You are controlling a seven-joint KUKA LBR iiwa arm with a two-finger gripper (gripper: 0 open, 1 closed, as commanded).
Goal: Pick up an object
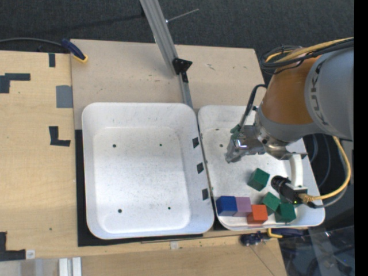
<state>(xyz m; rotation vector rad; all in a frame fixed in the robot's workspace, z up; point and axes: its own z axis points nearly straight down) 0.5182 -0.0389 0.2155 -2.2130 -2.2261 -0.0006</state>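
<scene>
My gripper (237,149) hangs over the middle of the right bin (221,119), reaching in from the right. Below it, toward the bin's near end, lie several small blocks: a green block (259,179), a blue cube (226,204), a pale purple cube (243,204), an orange cube (259,213) and two more green blocks (271,200) (286,213). The gripper is apart from all of them, up and left of the nearest green block. I see nothing between its fingers.
The left bin (92,119) lies beside the right one, sharing a middle rim. A slanted metal bar (158,25) runs from the top down to the bins' far edge. The arm's grey and orange body (299,99) covers the right bin's far right part.
</scene>
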